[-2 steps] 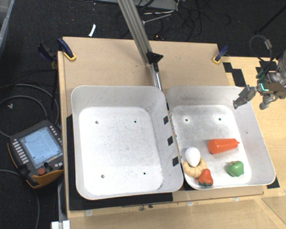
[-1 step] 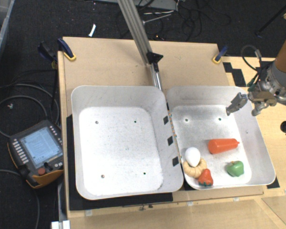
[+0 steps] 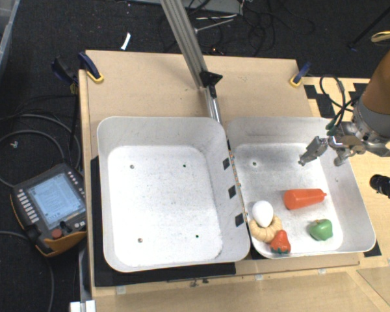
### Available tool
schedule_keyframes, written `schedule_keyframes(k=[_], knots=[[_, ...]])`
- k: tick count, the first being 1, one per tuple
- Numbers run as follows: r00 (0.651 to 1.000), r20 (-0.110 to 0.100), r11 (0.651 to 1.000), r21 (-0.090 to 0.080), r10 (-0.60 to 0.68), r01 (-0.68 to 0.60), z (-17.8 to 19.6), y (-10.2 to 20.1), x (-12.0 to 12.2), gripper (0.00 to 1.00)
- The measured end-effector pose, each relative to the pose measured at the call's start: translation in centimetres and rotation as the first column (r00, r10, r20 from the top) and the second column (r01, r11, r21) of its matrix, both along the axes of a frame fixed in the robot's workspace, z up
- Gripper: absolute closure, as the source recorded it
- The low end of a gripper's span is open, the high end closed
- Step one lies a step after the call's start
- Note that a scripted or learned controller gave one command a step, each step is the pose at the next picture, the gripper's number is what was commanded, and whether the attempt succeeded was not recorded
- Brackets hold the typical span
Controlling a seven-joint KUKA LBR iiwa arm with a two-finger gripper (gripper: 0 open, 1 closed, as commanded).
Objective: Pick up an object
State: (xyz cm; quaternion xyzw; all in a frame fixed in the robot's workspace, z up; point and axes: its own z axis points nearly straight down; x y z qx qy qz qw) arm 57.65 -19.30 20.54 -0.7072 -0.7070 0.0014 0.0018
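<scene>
The right bin (image 3: pixel 273 155) holds an orange carrot (image 3: pixel 304 198), a green pepper (image 3: pixel 321 229), a white egg (image 3: pixel 262 212) resting on a tan pastry-like piece (image 3: pixel 268 232), and a small red piece (image 3: pixel 281 242). My gripper (image 3: pixel 325 151) hangs over the upper right part of this bin, above and to the right of the carrot. Its two fingers are spread apart, one finger (image 3: pixel 310 152) pointing left and down, with nothing between them.
The left bin (image 3: pixel 117 142) lies beside the right one. A slanted metal pole (image 3: pixel 190 44) crosses the bench from the top and ends near the bins' shared corner. A teach pendant (image 3: pixel 50 203) lies off the bench at the left.
</scene>
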Motion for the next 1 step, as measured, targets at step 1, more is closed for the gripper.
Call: schedule_keyframes(k=[1], knots=[[1.0, 0.0, 1.0, 0.0, -0.001, 0.001, -4.51, -0.48, -0.26, 0.0]])
